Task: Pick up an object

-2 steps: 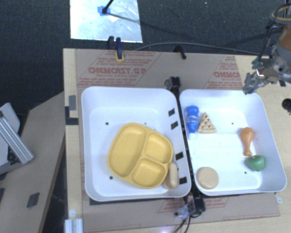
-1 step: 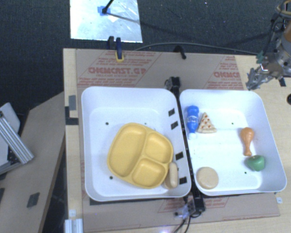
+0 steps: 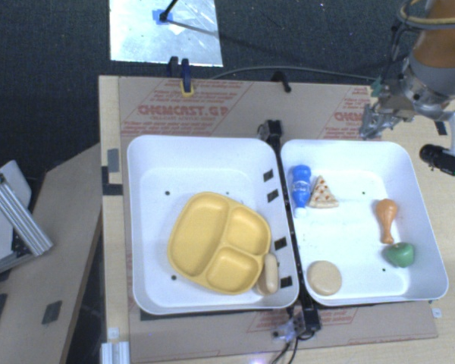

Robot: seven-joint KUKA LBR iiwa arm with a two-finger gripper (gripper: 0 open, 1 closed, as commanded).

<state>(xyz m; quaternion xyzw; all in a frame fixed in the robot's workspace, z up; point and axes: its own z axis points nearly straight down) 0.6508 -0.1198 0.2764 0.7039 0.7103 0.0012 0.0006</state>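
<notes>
My gripper [image 3: 371, 127] hangs above the far rim of the right bin [image 3: 421, 203], near its back right corner, with nothing seen between its fingers. In that bin a blue bottle [image 3: 299, 182] lies by the left wall, with a pizza slice [image 3: 322, 193] right beside it. An orange chicken drumstick [image 3: 387, 217] lies toward the right side, and a green apple-like piece [image 3: 400, 255] sits just in front of it. A tan round cookie [image 3: 324, 277] rests near the front left corner.
The left bin [image 3: 148, 203] holds a yellow divided plate [image 3: 218, 241] and a small beige bread roll [image 3: 269, 273] at the plate's front right edge. A black divider with clips runs between the bins [image 3: 282, 203]. Cardboard lies under both bins.
</notes>
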